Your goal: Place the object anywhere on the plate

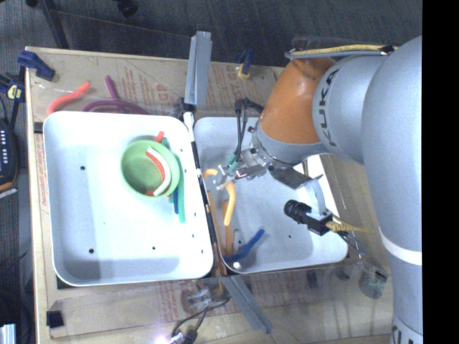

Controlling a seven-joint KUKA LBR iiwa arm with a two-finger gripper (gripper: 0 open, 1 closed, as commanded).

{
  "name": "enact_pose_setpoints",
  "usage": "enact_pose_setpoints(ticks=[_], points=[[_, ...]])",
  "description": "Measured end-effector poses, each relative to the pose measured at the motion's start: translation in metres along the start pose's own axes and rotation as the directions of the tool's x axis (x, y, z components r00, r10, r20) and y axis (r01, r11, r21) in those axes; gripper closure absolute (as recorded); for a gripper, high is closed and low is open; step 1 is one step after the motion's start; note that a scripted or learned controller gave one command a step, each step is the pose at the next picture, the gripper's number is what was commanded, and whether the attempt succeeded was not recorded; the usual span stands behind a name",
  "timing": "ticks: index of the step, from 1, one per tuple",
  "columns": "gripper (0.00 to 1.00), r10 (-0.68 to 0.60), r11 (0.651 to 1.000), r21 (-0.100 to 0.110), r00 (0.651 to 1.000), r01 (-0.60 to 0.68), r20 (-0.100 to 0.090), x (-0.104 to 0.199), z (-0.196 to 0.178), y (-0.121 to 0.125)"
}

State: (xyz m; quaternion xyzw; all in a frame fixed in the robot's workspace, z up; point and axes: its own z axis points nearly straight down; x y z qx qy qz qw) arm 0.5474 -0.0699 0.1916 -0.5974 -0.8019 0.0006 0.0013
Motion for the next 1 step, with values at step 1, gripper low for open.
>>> enact_pose_setpoints(ticks=[1], points=[[1.0, -0.17, 0.986, -0.001, 0.986, 0.17, 0.002, 0.039, 0.0004, 0.0423]])
